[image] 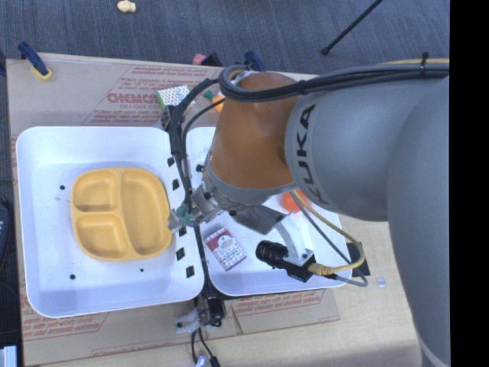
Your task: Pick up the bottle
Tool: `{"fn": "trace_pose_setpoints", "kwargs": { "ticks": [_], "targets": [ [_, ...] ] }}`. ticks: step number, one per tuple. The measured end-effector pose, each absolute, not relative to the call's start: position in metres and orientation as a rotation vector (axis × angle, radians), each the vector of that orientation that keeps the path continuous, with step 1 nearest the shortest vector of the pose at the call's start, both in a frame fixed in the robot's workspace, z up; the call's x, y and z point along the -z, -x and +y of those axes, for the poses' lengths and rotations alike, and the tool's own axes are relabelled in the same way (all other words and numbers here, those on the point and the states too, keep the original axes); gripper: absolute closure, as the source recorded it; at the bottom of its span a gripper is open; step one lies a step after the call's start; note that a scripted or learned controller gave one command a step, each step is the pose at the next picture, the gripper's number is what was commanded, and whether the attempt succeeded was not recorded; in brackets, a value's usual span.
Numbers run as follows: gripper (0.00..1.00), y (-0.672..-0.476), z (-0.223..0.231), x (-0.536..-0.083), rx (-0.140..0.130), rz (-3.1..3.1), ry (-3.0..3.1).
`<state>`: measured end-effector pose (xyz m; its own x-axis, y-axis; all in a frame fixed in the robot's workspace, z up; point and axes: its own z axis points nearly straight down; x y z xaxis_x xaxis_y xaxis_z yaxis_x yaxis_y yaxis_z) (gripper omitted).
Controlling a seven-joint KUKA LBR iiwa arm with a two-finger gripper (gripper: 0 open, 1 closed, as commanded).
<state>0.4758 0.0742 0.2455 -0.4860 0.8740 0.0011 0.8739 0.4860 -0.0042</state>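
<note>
My arm's orange band and grey wrist cover most of the right bin. The gripper pokes out below the wrist, over the divider between the two bins, next to the right rim of a yellow divided plate. A small greenish piece sits at its tip; I cannot tell what it is. An orange object peeks out from under the arm in the right bin, mostly hidden. I cannot make out a bottle for certain.
The yellow plate lies in the left bin. A small red and white packet lies near the front of the right bin. A black connector with a yellow cable hangs off the arm over that bin.
</note>
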Motion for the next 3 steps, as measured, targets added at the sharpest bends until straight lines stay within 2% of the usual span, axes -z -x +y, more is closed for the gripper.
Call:
{"fn": "trace_pose_setpoints", "kwargs": {
  "ticks": [1,2,3],
  "targets": [
    [1.00,-0.477,0.035,-0.334,-0.001,-2.845,1.334],
    [1.00,-0.475,0.080,-0.191,-0.005,-2.862,1.285],
    [1.00,-0.477,0.033,-0.303,-0.001,-2.839,1.346]
  ]
}}
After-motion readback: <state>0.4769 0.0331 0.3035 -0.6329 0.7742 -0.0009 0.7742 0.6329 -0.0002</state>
